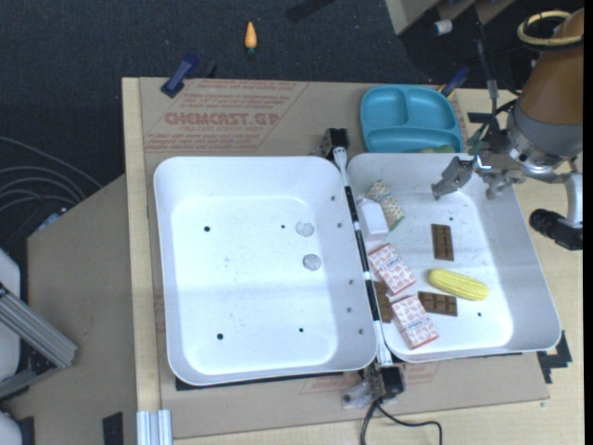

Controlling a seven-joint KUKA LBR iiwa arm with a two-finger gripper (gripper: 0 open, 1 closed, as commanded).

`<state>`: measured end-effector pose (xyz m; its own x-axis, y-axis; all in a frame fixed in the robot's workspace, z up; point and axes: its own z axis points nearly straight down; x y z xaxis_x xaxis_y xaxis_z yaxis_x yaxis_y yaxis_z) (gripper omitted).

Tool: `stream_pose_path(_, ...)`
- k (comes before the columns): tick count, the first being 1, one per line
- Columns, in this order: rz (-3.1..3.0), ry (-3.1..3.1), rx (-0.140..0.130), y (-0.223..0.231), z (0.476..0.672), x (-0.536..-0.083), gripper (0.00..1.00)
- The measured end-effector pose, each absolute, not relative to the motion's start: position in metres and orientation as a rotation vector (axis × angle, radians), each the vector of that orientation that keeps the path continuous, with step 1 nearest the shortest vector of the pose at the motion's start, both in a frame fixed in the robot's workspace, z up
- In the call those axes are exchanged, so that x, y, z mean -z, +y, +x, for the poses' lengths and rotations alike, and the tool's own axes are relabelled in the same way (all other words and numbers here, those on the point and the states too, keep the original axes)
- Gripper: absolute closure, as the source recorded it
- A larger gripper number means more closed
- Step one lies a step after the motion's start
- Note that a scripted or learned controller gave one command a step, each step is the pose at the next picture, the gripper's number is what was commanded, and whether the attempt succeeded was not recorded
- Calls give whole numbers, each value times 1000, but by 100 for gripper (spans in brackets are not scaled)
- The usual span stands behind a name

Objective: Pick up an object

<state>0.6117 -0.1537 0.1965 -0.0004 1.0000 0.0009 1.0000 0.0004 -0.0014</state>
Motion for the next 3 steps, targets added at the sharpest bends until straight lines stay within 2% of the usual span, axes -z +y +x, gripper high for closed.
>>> stream_pose_path(1, -2221, -2220, -2, -191, 611, -84, 0)
stream_pose_path(2, -2222, -2222, 0, -191, 612, -95, 100)
stream_pose_path(3, -2222, -2221, 0, -191, 612, -95, 0)
